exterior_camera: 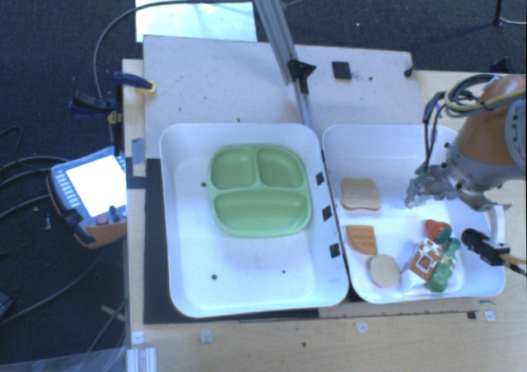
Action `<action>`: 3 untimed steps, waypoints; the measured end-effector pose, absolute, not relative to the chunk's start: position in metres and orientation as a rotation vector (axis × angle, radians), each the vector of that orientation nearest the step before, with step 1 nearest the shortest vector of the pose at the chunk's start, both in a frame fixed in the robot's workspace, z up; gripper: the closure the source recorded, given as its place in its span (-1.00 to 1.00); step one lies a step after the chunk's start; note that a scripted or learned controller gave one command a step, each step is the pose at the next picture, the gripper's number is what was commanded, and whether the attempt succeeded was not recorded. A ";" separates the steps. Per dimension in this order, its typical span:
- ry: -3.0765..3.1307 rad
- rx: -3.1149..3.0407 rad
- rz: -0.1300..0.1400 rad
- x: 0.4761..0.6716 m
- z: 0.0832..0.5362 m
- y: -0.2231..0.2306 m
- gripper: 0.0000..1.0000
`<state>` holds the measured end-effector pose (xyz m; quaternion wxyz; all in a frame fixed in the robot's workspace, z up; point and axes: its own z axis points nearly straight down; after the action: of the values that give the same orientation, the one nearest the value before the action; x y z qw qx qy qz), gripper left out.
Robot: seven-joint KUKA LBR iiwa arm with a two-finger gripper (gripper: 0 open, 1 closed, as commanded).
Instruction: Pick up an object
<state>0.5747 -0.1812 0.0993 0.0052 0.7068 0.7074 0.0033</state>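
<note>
The tool [422, 191] hangs over the right bin [387, 144]; whether it is open or holding anything cannot be told. The toast [360, 193] lies just to its left in view, long axis roughly across the bin. The remaining food pieces are nearer the front. The left bin [185, 222] holds a green plate [259, 189]. The surface [214, 74] stands on dark carpet [49, 16] strewn with cables.

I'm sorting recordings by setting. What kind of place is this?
Probably a robotics lab, not a kitchen: a grey-and-orange arm over two white bins of toy food, loose cables on dark carpet, and a handheld control pendant on the floor.
</note>
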 end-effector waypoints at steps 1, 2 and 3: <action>2.218 2.214 0.006 0.575 0.161 -0.189 1.00; 2.222 2.212 0.005 0.579 0.205 -0.190 1.00; 2.223 2.209 0.006 0.580 0.260 -0.190 1.00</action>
<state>0.5804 -0.1903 0.2601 0.0037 0.7049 0.7093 0.0020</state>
